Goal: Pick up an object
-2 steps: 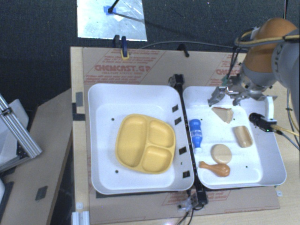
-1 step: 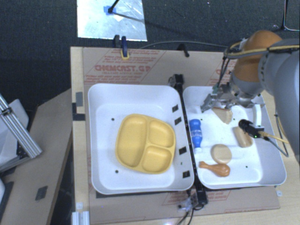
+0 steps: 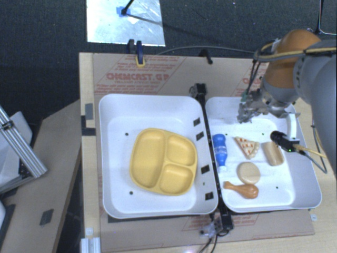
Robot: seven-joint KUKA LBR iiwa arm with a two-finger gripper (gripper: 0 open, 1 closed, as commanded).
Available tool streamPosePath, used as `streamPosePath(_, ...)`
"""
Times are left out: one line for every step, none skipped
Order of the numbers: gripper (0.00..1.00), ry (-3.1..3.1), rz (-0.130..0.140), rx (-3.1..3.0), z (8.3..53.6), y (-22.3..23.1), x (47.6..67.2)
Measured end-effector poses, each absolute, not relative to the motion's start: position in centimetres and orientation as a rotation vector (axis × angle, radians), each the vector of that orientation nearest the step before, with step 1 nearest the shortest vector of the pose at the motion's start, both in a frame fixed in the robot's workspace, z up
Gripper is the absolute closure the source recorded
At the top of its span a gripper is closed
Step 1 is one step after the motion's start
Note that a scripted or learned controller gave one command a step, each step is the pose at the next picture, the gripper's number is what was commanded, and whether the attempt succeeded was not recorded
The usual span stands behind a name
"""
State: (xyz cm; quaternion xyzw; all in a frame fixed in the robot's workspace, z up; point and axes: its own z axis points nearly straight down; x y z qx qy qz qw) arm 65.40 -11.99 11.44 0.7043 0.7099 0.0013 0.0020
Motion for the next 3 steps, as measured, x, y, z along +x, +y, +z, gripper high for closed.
streamPosePath(1.0, 2.223, 0.005, 2.214, 15.9, -12.3, 65.9)
streamPosePath(1.0, 2.223, 0.006, 2.212, 20.3, -12.3, 66.1)
streamPosePath(1.0, 2.224, 0.005, 2.212, 24.7, -12.3, 66.3)
